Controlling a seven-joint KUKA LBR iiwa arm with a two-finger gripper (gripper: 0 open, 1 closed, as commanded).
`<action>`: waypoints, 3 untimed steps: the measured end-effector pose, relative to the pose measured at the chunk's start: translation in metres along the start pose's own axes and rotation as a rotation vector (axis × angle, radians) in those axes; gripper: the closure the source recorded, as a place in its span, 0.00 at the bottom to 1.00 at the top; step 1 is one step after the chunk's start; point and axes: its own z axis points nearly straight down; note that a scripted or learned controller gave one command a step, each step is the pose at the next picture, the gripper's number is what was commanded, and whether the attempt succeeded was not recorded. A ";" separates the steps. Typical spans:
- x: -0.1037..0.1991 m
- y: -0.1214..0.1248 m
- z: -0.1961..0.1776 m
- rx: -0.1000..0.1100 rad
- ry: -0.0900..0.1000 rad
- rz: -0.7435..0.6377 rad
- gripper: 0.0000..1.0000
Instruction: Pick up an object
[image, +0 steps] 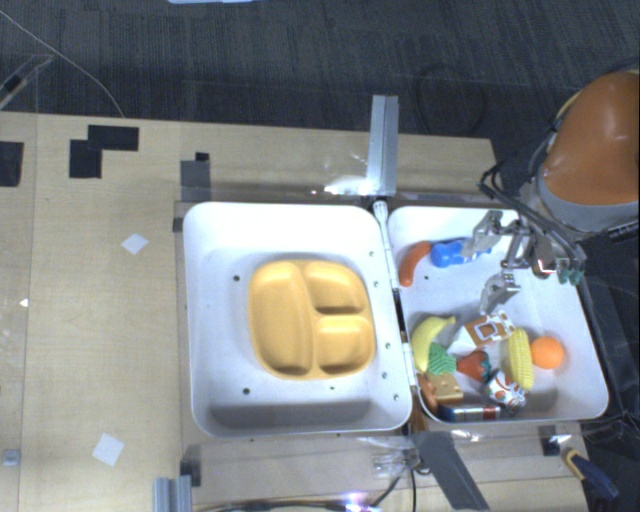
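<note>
The arm (595, 140) is reaching in from the right and is hanging over the right bin (590, 345), so I judge that the approach step is in hand and the grasp itself is not yet made. The gripper (500, 285) is pointing down over the upper middle of this bin, above a bare white part of the floor. How far the hand is open I cannot tell, because the metal parts are small and are overlapping each other; nothing is showing in its grip.

The things to pick are lying in the right bin. A blue object (449, 252) is sitting just beside an orange-red piece (411, 263) near the upper left corner. Lower down, a crowded group is lying together: a yellow banana (430, 335), a corn cob (519, 358), an orange ball (547, 352) and a small white and orange box (489, 328), which is directly below the gripper and seems the nearest candidate. The left bin (215, 300) is holding 1 yellow divided tray (308, 318).

For the next move, I think the gripper is needing to choose 1 object, come down straight over it and close. The crowded group is making a clean grasp harder; the blue object is standing more free.
</note>
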 end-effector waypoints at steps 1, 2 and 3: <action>-0.014 -0.072 0.079 0.001 0.003 0.256 0.00; -0.064 -0.101 0.123 0.002 -0.001 0.422 0.00; -0.086 -0.068 0.133 0.013 0.005 0.612 0.00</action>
